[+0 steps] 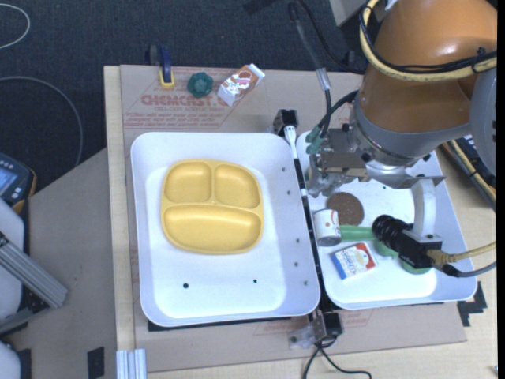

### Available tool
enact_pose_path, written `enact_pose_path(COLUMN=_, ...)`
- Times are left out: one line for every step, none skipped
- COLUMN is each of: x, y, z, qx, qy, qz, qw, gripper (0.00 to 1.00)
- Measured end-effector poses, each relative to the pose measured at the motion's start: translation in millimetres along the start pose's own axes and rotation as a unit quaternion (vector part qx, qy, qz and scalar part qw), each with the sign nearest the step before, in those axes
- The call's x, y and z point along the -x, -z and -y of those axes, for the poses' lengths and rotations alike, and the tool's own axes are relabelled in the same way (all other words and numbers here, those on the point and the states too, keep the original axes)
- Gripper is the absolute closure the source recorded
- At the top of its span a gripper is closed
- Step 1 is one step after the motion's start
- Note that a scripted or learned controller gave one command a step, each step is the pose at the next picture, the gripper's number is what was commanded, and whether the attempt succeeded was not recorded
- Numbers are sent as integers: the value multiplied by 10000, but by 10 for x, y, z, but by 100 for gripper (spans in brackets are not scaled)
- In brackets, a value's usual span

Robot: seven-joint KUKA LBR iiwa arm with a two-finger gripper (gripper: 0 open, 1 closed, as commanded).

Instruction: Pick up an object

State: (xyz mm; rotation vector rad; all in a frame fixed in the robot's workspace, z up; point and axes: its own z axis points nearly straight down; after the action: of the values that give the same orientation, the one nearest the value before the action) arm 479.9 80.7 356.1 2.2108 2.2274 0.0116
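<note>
The gripper (313,181) hangs low over the right bin (379,290), close to the wall it shares with the left bin (221,290). I cannot tell if it is open or shut, because the arm's big body hides too much of it. The things to pick from all sit in the right bin. A flat brown disc (345,208) lies just beside the gripper, and a little white can (327,226) sits right below the disc. A green stick (359,233) touches the can, and a small packet (353,260) lies near both. The left bin holds a yellow plate (211,206), well apart from the gripper. A few things could go wrong from here. The gripper is so near the bin wall that it may bump the rim on its way down. The disc is thin and flat, so it may slip away and not get caught. The can is round, so a push from one side could make it roll off. The things are also packed close together, so a grab at one may just shove the others about, and the gripper may come up with nothing.
</note>
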Motion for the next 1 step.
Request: enact_pose_path(x=-85, y=1561, z=-15, qx=70, qy=-22, qz=-12, qw=10000, gripper=100)
